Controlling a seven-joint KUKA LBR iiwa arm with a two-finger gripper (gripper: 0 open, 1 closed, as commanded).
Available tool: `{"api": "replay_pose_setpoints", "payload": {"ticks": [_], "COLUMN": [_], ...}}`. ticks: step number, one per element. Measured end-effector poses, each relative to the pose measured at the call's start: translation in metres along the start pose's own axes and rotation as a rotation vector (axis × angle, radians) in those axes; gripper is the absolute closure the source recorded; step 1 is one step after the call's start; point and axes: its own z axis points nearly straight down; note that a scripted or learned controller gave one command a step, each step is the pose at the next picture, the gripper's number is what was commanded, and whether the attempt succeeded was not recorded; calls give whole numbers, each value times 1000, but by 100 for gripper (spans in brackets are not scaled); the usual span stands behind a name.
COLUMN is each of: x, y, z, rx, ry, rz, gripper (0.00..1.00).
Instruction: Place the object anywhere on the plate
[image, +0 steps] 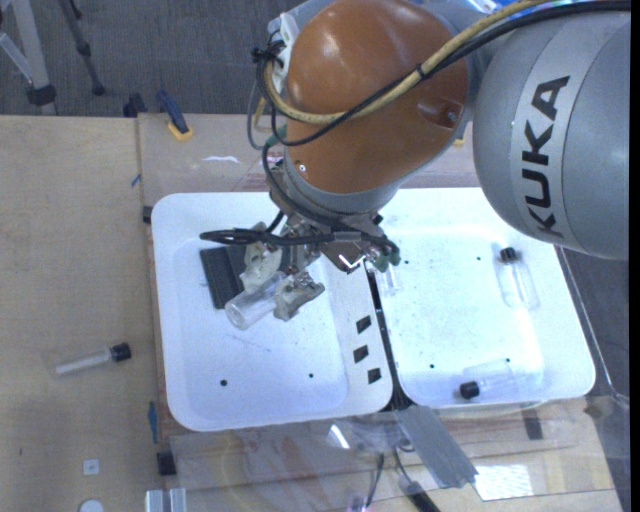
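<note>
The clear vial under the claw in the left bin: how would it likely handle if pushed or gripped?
The clear vial lies on its side and looks cylindrical, so a nudge would probably roll it across the left bin. Its see-through, smooth-looking wall suggests it is light and perhaps slippery under the claw.

White bins (300, 400); grey arm (560, 120), orange band (360, 90); black plate (222, 275); clear vial (250, 305).

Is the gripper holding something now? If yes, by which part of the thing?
It cannot be told. The gripper is low over the left white bin, against a clear plastic tube beside a black flat plate.
</note>
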Motion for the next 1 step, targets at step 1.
{"api": "replay_pose_setpoints", "payload": {"ticks": [1], "x": [14], "y": [9], "z": [165], "rx": [-1], "ry": [2], "rz": [-3], "gripper": [100]}}
